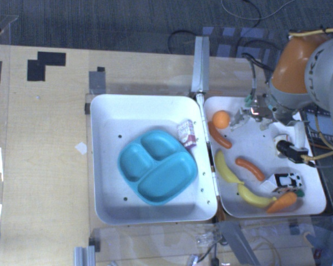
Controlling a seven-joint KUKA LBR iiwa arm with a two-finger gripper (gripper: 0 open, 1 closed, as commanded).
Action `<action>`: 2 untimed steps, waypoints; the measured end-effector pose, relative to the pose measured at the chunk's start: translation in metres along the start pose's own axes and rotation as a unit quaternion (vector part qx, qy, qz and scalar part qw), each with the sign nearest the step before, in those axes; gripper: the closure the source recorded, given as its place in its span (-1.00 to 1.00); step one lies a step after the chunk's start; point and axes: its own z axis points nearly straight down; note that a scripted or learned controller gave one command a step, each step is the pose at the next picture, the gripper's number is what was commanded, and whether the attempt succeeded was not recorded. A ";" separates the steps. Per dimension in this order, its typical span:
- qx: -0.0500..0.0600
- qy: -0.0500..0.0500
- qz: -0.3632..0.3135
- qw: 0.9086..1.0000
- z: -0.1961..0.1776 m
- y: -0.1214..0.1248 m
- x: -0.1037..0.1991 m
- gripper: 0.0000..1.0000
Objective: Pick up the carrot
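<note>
My claw [242, 117] hangs over the far part of the right bin [316, 204], just beside an orange ball [221, 119] that sits near that bin's far left corner. From this slant I cannot tell whether the claw is apart or together, and I see nothing caught in it. My grey arm [327, 76] comes in from the right, its orange band [291, 65] above the bin's far edge. The carrot [283, 201] lies well apart from my claw, in the near right corner of the same bin. Its green top points right and a little away, its narrow tip points left, and it rests against the end of a yellow banana [254, 196]. A small black-and-white thing [287, 180] lies just beyond the carrot. A second banana [226, 169] lies along the bin's left side, with a red sausage [250, 169] between the two bananas. Another red sausage [220, 138] is just below the orange ball. The left bin [105, 148] holds a blue divided plate [158, 166] near its middle. A small crumpled packet [187, 133] sits by the wall the two bins share, touching the plate's far right rim.
</note>
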 end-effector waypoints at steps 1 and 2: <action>0.000 -0.001 0.011 1.000 0.052 0.015 0.012 -1.00; 0.028 0.001 0.012 1.000 0.054 0.031 0.007 -1.00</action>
